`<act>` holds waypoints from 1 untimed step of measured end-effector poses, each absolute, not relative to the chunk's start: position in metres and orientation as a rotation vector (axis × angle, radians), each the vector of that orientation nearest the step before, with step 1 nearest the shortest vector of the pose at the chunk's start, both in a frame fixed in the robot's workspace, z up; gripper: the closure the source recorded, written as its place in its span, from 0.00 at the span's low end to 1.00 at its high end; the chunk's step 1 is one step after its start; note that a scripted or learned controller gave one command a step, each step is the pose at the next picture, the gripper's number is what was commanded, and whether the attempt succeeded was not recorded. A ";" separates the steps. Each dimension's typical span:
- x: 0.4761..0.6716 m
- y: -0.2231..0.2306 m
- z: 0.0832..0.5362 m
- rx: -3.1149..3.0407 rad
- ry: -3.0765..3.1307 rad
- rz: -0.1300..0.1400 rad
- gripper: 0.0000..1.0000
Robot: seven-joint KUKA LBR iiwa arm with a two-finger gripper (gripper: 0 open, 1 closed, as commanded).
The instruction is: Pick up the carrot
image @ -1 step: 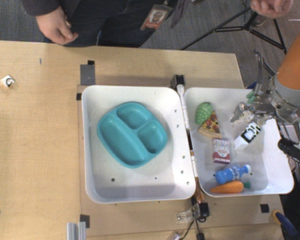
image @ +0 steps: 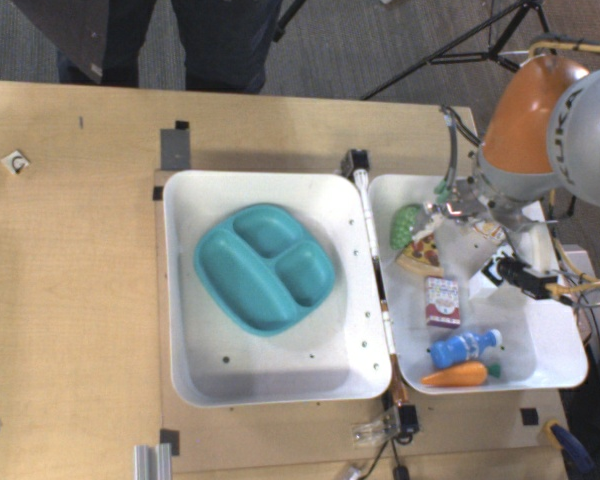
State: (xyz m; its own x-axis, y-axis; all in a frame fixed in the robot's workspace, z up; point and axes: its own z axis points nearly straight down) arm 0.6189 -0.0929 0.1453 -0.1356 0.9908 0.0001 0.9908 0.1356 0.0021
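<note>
presently the gripper (image: 448,208) is seen over the far left corner of the right bin (image: 555,353), hung from the grey arm that reaches in across the bin's right edge. whether it stands apart or together is not to be made out, for its tips are lost against the things beneath it. nothing is seen held in it. it is placed just above a green leafy thing (image: 407,225) and a pizza slice (image: 420,253), though touch with either is not certain.

the carrot (image: 457,374) is laid flat along the near edge of the right bin, toward its near left corner, with its green end turned to the right. it is well apart from the gripper. a blue bottle (image: 462,348) is laid just behind it, touching or nearly so. a small red and white carton (image: 442,301) is set between the bottle and the pizza slice; print is borne on its face, but it is too small to be read.

a teal divided plate (image: 267,266) is kept in the middle of the left bin (image: 180,298). both bins are carried on the pale wooden counter (image: 70,268).
</note>
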 end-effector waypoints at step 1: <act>0.588 -0.090 0.091 1.698 2.626 0.014 0.00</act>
State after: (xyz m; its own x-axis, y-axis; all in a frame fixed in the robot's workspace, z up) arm 0.5883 -0.0903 0.0913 -0.4102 0.9120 -0.0067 0.9118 0.4102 0.0151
